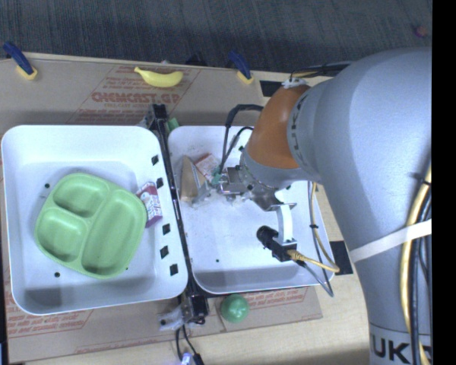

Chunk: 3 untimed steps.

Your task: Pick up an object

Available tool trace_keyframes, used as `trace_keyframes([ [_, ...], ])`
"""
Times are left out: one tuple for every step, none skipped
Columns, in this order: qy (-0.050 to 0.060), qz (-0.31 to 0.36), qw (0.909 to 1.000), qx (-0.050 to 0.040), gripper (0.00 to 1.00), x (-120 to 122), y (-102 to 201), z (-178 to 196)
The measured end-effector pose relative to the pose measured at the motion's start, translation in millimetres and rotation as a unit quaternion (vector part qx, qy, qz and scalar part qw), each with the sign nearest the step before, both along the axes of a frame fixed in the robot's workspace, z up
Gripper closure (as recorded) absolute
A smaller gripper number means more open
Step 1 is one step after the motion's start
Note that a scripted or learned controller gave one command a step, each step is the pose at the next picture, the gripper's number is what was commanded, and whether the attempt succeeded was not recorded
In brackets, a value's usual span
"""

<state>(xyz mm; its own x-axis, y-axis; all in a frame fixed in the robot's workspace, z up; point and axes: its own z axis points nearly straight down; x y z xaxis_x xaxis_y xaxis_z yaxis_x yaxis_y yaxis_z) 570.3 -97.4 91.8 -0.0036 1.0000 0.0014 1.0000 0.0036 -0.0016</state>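
1. Camera view, edges: two shallow white bins sit side by side on a cardboard-covered worktop (pixel 99 97). The left white bin (pixel 15 204) and the right white bin (pixel 213 280) meet along a shared black-clipped divide running from the worktop's far edge toward its near edge.
2. Open room: a green three-compartment plastic plate (pixel 90 223) fills the middle of the left bin, leaving bare floor along that bin's far side and its near-left corner. A small red-and-white packet (pixel 150 201) lies just beside the plate, against the bin's right wall.
3. In the right bin a tan, crumpled paper-like object (pixel 191 179) lies near the far-left corner, close to the divide. The near half of this bin's floor is bare.
4. Outside the bins, a yellow toy banana (pixel 159 75) rests near the worktop's far edge, and a green ball (pixel 233 307) sits by the near edge, just outside the right bin.
5. Arm pose: the grey arm (pixel 365 166) with its orange band reaches in from the right, wrist bent down over the right bin. The tool (pixel 213 185) points left, just beside the tan object; whether its fingers are apart or together, I cannot tell.
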Motion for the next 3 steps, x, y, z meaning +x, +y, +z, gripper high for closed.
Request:
trace_keyframes([
  [0.002, 0.001, 1.0000, -0.0003, 0.00, -94, -36, -1],
  [0.001, 0.003, 1.0000, -0.0003, 0.00, -61, 8, 0],
  [-0.001, 0.000, 1.0000, -0.0011, 0.00, 25, -94, 0],
])
